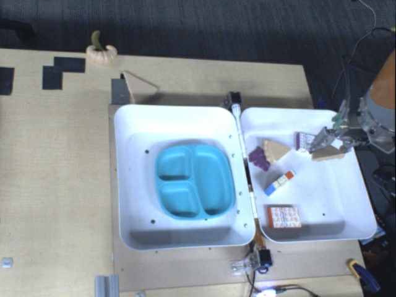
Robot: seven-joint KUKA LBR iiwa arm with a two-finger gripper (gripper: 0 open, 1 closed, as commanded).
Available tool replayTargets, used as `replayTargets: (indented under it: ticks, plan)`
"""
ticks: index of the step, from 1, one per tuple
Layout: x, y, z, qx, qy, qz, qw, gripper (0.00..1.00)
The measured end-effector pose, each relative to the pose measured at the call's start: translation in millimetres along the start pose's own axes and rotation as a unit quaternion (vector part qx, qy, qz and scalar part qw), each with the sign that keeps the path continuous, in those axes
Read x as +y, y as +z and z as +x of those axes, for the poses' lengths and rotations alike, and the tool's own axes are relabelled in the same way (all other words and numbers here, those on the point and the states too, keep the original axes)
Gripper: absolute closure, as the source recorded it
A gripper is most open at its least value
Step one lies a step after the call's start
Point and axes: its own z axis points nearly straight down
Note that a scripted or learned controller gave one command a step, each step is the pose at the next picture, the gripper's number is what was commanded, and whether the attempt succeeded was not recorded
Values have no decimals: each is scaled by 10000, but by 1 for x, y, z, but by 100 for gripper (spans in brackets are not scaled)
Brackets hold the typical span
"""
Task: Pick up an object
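The right bin holds several small objects. A purple lump lies beside a tan wedge. Below them is a white stick with blue and orange ends, and a red patterned box rests near the front wall. A small purple-and-white box sits toward the back. My gripper hangs over the right part of this bin, just right of that box. A tan block shows right under its tip; whether it is gripped or lying on the bin floor cannot be told.
The left bin holds a blue divided plate. A small gourd sits on the bench at the back left, with black tape patches near it. Cables run by the front edge.
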Motion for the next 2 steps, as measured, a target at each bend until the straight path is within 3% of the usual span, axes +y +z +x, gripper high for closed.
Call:
replayTargets:
  ticks: [2]
  plan:
    - [3, -21, 2, 4, -62, -41, 10000, 100]
